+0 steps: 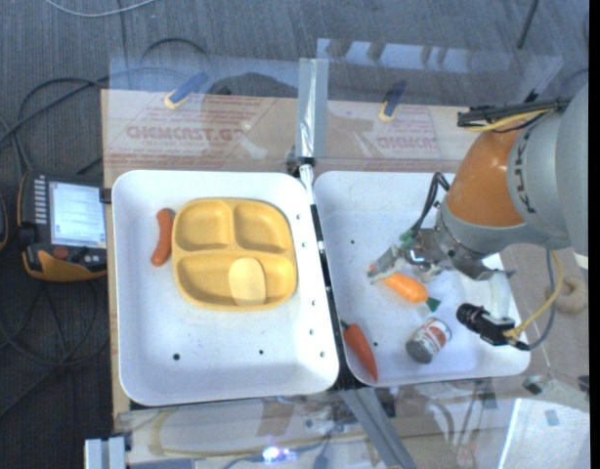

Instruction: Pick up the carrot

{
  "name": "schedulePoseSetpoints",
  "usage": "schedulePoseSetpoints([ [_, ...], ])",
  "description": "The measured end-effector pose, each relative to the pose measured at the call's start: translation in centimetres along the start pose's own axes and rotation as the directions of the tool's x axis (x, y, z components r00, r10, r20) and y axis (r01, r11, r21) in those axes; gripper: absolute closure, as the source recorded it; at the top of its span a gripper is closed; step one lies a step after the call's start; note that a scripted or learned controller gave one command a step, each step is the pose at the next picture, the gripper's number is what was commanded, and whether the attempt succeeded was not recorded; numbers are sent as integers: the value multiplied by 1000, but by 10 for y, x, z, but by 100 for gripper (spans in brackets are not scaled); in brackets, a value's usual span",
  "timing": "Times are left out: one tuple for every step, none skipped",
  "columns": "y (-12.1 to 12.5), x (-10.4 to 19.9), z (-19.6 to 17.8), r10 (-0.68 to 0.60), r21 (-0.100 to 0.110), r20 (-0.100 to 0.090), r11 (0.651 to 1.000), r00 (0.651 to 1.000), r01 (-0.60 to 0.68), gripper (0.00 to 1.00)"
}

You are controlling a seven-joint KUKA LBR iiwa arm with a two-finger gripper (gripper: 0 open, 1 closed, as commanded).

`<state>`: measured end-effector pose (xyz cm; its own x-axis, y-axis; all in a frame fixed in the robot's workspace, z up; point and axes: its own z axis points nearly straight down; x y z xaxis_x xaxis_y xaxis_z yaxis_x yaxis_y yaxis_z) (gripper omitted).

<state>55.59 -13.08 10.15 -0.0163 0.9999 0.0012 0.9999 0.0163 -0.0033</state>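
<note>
A: What could go wrong from here?

B: My tool (406, 259) hangs over the right bin (364, 203), and two orange things lie in it. The carrot (362, 350) rests against the bin's left wall at the front corner. The other orange piece (408, 287) lies just below my tool, so I could close on it by mistake.

A: Is the tool holding anything?

B: I cannot tell how far open it is. The carrot lies well apart from it, down and to the left.
</note>
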Motion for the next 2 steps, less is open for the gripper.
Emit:
schedulePoseSetpoints([
  [0,0,-8,1,2,-2,1000,1000,-1,100],
  [25,11,-67,-317,-1,3,949,949,317,100],
])
